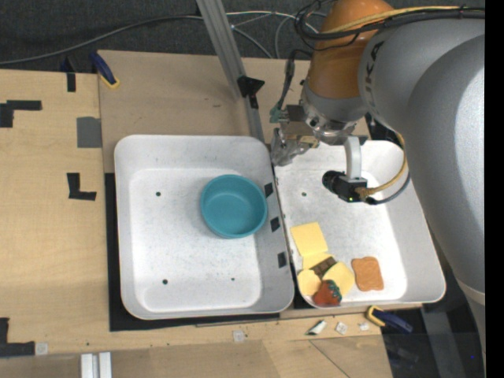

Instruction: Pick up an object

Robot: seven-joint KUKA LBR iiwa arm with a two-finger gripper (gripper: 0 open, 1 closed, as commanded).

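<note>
Nothing picked yet. My gripper [290,150] hangs over right bin [394,290] top-left corner; can't tell its state. Yellow block [309,239], cracker [367,273] lie lower down. Bowl [232,205] in left bin [142,211]. Descent, grasp left.

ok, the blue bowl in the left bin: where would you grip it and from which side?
Grip the blue bowl by its rim, coming straight down from above with one finger inside and one outside. It sits upright and open-side up, alone near the middle of the left bin, so the thin wall is exposed all round. The rim section facing the gripper probably needs the least travel.
</note>
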